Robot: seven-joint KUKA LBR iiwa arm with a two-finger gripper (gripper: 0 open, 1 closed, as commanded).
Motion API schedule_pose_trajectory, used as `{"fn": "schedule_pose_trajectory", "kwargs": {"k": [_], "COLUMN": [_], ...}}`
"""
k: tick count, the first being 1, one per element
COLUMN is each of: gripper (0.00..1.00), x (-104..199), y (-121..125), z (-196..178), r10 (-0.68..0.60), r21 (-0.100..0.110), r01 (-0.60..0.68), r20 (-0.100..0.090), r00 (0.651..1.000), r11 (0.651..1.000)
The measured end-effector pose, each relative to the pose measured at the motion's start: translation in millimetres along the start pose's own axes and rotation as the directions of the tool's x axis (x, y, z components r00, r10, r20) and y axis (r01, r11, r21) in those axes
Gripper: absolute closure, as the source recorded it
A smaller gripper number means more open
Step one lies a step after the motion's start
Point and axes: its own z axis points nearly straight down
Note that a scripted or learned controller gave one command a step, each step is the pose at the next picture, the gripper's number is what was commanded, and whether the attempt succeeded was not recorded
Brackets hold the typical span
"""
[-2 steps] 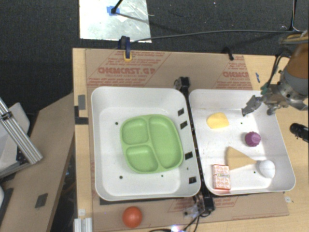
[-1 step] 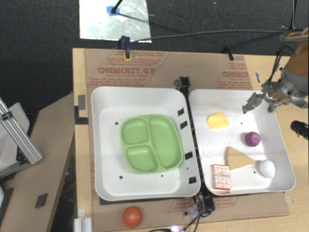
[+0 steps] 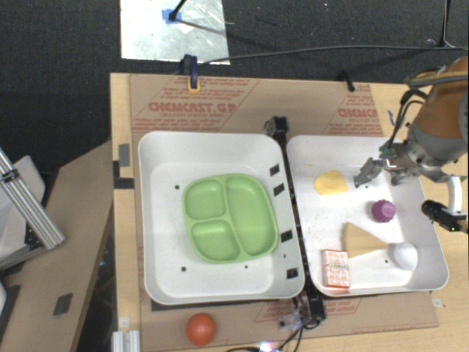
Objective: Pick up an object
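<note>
From my remote seat I read "CHEMCAST GP" printed in red on the brown protective sheet [image 3: 220,97] that covers the desk [image 3: 80,218], once above the left bin [image 3: 157,196] and again, partly cut off, above the right bin [image 3: 315,152]. The small red-and-white carton [image 3: 335,268] in the right bin carries print, but it is too small for me to read.

The gripper [image 3: 381,169] sits over the upper right part of the right bin, below the grey wrist and orange band of the arm [image 3: 440,116]. I see one dark finger [image 3: 365,174] reaching down and to the left, its tip just beside the yellow block [image 3: 330,182], and I cannot tell whether it touches. I cannot tell whether the gripper is spread or pressed together, and I see nothing between its parts.

The pickable things all lie in the right bin: the yellow block near the upper left, a purple ball-like object [image 3: 382,210] near the middle right, a tan wedge [image 3: 360,240] below it, a white round object [image 3: 402,255] touching the wedge's right end, and the carton at the lower left corner. The left bin holds a green divided plate [image 3: 229,217] with three compartments. An orange ball [image 3: 200,328] rests on the desk below the left bin.
</note>
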Motion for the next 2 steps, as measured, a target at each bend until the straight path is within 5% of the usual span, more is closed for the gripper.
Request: {"fn": "schedule_pose_trajectory", "kwargs": {"k": [1,2], "gripper": [0.0,1.0], "x": [1,0], "y": [0,2], "z": [52,38], "r10": [0.0,-0.001], "r21": [-0.001,-0.008], "r01": [0.0,0.001], "r20": [0.001,0.003], "r00": [1.0,1.0], "r11": [1.0,1.0]}}
